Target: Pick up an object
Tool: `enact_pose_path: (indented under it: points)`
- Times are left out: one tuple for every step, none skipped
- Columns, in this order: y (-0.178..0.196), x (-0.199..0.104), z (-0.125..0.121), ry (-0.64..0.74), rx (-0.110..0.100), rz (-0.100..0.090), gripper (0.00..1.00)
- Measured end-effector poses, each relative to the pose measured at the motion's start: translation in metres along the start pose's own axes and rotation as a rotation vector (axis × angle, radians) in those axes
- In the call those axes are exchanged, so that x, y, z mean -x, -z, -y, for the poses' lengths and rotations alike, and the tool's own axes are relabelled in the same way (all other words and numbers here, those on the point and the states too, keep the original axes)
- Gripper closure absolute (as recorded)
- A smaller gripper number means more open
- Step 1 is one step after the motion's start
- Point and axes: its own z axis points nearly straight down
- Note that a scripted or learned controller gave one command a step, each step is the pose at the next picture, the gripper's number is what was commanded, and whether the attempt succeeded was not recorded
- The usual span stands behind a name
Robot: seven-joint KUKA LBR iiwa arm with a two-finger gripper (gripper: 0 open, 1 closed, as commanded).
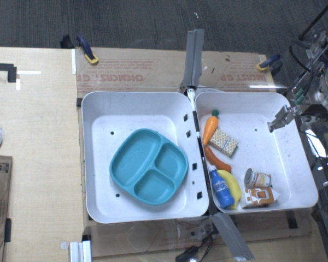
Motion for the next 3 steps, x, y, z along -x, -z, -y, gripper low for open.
enact_pose_path:
  points:
    - [-0.013, -0.015, 0.034, -0.129, -0.001, -0.001, 0.0]
    - [-0.165, -0.015, 0.02, -0.037, -0.001, -0.001, 0.0]
    - [-0.192, -0.046, 0.055, -0.03, -0.001, -0.001, 0.0]
